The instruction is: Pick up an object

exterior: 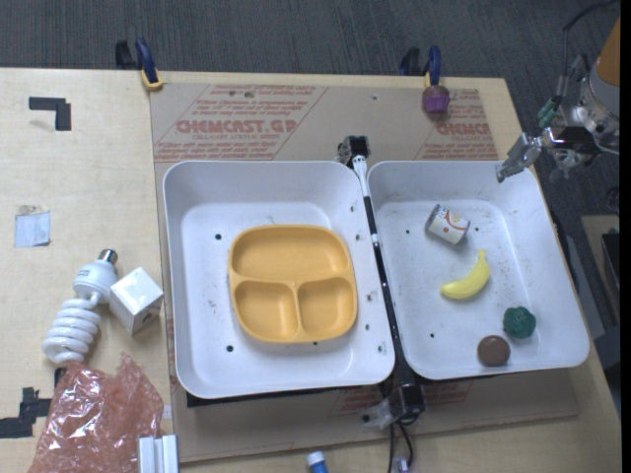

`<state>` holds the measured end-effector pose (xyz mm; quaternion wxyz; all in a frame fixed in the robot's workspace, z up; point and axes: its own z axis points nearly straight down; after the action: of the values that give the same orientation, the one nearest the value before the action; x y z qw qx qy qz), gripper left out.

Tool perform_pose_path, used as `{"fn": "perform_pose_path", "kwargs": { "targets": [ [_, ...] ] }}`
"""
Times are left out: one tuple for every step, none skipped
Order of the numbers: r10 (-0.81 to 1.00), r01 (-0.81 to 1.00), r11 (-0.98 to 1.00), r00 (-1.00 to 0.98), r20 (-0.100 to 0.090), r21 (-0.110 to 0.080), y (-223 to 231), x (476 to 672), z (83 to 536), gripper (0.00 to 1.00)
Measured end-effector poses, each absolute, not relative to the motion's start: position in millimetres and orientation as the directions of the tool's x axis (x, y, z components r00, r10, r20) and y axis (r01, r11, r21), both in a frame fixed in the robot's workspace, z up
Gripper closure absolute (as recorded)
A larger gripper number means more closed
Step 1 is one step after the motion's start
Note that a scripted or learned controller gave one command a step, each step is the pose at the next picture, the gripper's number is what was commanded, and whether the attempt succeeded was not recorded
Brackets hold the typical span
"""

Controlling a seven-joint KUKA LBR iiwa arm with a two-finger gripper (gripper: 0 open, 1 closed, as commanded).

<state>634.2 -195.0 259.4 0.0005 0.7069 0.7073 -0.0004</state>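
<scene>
On pale bench (79,185), two white bins (187,264)

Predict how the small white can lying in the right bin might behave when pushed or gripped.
The small white can lies on its side, so a push would likely roll it. It looks light. Its rounded wall may slip between fingers unless gripped squarely.

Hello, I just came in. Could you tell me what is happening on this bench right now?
A robot arm is set to pick up an object. Its gripper hangs above the far right corner of the right bin and holds nothing. In that bin lie a small can, a banana, a green object and a brown ball, all untouched. The left bin holds a yellow divided plate.
</scene>
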Motion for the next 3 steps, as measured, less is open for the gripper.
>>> {"fn": "perform_pose_path", "kwargs": {
  "targets": [
    [1.0, 1.0, 0.0, 0.0, -0.003, 0.015, -177, 628.9, 116, 0.0],
    [1.0, 1.0, -0.002, 0.002, 0.0, 0.0, -139, 567.3, 92, 0.0],
    [1.0, 1.0, -0.002, 0.002, 0.0, 0.0, -116, 477.3, 92, 0.0]
  ]
}}
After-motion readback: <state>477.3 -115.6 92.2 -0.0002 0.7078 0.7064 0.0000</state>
